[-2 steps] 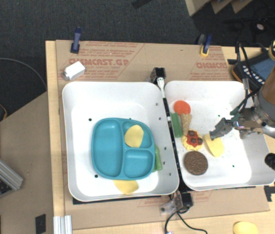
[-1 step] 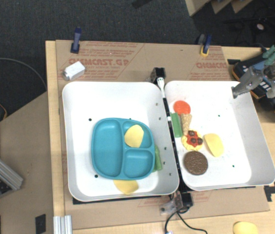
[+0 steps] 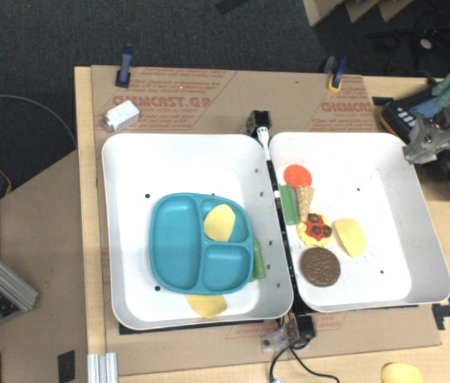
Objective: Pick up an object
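The left bin [image 3: 129,214] holds a blue divided plate [image 3: 185,246] with a yellow piece [image 3: 219,223] in its upper right compartment. A second yellow piece [image 3: 207,303] lies at the plate's front edge, and a green piece [image 3: 258,260] sits against its right side. In the right bin [image 3: 392,214], toy foods cluster at the left: a red-orange disc [image 3: 297,175], a green stick [image 3: 289,204], a tan cone [image 3: 305,197], a small pizza slice [image 3: 315,229], a yellow wedge [image 3: 350,237] and a brown cookie [image 3: 320,266]. My gripper [image 3: 426,140] hangs at the right bin's far right corner, away from all of them.
A white block [image 3: 121,116] lies on the board behind the left bin. Blue clamps [image 3: 124,64] [image 3: 336,73] grip the board's far edge. A black fitting [image 3: 260,122] sits between the bins. A yellow object [image 3: 400,372] rests on the bench at the front right.
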Motion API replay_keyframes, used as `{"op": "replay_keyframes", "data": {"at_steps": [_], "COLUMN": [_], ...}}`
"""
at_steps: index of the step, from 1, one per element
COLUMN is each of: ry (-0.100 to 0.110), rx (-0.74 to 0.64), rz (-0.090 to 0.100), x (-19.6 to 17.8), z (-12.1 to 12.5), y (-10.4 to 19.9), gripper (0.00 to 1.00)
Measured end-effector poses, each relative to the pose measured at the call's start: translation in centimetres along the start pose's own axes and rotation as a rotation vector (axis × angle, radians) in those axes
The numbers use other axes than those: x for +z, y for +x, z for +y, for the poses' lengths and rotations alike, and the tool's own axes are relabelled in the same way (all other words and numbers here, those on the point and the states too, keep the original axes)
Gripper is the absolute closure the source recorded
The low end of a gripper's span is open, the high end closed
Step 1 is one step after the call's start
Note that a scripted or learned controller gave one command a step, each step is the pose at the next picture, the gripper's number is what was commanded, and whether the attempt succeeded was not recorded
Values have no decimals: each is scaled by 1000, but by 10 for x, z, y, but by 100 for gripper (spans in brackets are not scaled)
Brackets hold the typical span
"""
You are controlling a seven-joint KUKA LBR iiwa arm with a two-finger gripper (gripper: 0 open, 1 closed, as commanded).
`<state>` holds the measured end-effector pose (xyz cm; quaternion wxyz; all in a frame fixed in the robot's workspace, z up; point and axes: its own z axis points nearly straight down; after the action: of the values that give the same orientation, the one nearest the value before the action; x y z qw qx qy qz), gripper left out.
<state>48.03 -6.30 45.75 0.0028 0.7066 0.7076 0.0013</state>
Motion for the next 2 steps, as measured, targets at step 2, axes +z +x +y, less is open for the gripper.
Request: {"op": "replay_keyframes", "data": {"at_steps": [2], "ry": [19], "rx": [3], "rz": [4], "x": [35], "z": [32], "y": [2], "gripper": [100]}}
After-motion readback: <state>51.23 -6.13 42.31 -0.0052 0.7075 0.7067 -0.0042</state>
